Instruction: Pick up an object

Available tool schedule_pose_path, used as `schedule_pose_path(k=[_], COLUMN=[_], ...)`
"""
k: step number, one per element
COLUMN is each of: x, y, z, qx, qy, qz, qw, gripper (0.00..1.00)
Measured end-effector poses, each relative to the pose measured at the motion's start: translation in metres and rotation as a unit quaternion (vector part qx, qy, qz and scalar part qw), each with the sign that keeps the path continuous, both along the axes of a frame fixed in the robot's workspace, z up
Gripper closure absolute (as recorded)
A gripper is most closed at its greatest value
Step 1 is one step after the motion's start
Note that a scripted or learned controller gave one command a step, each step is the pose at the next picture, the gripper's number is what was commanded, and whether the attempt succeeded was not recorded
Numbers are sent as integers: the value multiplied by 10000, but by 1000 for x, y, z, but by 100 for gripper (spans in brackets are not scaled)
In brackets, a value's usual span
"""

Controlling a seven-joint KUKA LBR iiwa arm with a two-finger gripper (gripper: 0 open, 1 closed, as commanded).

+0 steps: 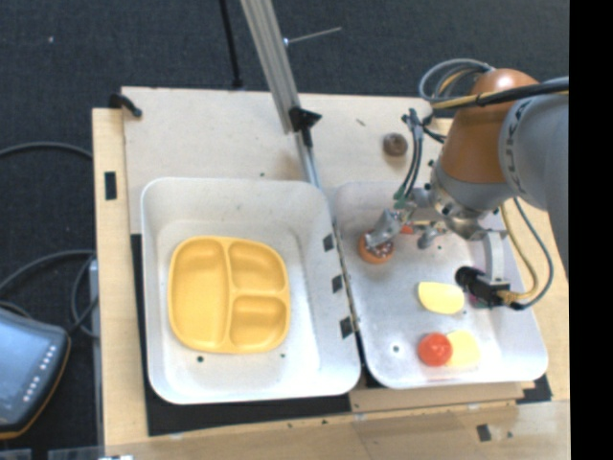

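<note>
In the right bin (393, 324) lie an orange round object (374, 248) at the upper left, a yellow lemon-like piece (440, 298) in the middle, and a red ball (435, 350) beside a pale yellow block (464, 348) near the front. My gripper (387, 230) reaches in from the right and hangs right over the orange object, its grey fingers pointing down-left at it. I cannot make out whether the fingers touch or enclose it.
The left bin (182, 199) holds a yellow divided plate (230, 293). A slanted metal pole (273, 56) rises behind the bins, and a small brown knob (394, 144) sits on the bench behind the right bin. Cables loop by the arm's wrist.
</note>
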State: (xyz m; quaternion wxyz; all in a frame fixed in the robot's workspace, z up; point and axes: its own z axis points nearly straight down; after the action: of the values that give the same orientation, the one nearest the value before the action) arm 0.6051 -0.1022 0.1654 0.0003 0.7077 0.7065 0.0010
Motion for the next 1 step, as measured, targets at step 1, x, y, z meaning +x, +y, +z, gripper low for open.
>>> schedule_pose_path(k=[1], x=[1], y=[-1], z=[11], qx=[1], qy=[-16], qz=[-19], qw=[10000], gripper=[100])
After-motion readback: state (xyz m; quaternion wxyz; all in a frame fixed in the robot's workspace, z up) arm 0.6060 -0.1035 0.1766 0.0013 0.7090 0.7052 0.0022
